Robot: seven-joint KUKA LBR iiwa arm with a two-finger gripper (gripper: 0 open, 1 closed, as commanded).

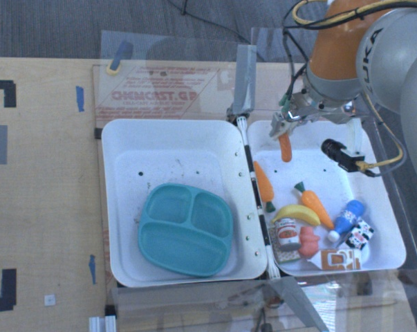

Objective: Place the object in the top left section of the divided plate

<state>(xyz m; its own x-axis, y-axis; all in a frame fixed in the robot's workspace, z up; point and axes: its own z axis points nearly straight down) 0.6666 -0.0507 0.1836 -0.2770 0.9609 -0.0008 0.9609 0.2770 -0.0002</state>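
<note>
The hand (283, 124) pinches the top of a small orange carrot (285, 148), which hangs upright just below it over the right bin (384, 213). The teal divided plate (186, 229) sits in the left bin (125, 151), well apart.

One fixed camera hangs above the desk (42, 185) and looks down at a slant, set far enough off to take in both white bins whole: the left bin (118, 144) and the right bin (384, 241) sit side by side across the middle of the view. Dark floor (90, 5) shows along the far edge, beyond the desk. The arm (374, 40) enters from the right, large in the upper corner
</note>
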